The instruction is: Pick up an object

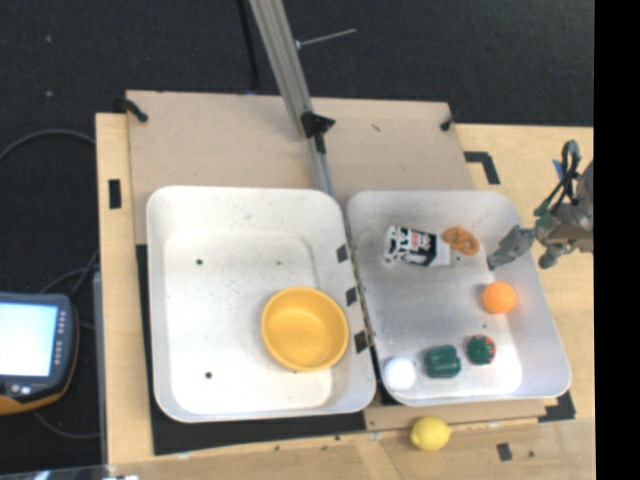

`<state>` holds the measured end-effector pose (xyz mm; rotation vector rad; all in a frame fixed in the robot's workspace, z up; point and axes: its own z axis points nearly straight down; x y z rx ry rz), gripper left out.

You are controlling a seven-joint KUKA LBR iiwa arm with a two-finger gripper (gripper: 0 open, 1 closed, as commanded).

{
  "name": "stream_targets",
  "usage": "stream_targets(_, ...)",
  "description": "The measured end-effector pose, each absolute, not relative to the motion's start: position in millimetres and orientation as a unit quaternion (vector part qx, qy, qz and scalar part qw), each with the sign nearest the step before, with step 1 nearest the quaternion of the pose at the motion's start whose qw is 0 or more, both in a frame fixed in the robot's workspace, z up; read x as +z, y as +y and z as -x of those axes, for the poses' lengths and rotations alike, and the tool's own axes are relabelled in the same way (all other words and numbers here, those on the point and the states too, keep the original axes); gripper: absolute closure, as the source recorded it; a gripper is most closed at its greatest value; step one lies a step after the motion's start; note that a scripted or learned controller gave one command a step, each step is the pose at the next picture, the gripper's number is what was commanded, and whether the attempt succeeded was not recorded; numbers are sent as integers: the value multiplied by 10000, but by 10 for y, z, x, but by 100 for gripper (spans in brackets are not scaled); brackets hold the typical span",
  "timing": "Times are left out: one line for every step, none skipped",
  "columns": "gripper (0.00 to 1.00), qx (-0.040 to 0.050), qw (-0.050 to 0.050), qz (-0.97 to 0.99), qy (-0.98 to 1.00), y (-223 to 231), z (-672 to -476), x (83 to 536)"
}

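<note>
The hand (527, 247) hangs open over the right bin's (540, 368) right edge.

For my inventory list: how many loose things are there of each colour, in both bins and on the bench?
Yellow: 2, bowl, lemon
Orange: 2, ball, pretzel
White: 2, ball, carton
Green: 1, block
Red-green: 1, strawberry
Total: 8

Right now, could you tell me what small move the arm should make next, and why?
Probably move the tool down the view and slightly left, over the orange ball. The tool sits at the right bin's upper right edge, holding nothing, and that ball lies nearest with free space around it.
</note>
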<state>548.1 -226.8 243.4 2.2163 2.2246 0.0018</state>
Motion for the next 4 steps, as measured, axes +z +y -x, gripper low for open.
stream_targets(0, 5, 7, -7057, 7085, -2268, -5481, 2434)
stream_targets(0, -17, -6, -7067, 7075, -2202, -5479, 1977)
stream_targets(0, -19, -4, -7075, 7067, -2201, -5482, 1553)
stream_targets(0, 12, 17, -7063, 7079, -2203, -5496, 1288)
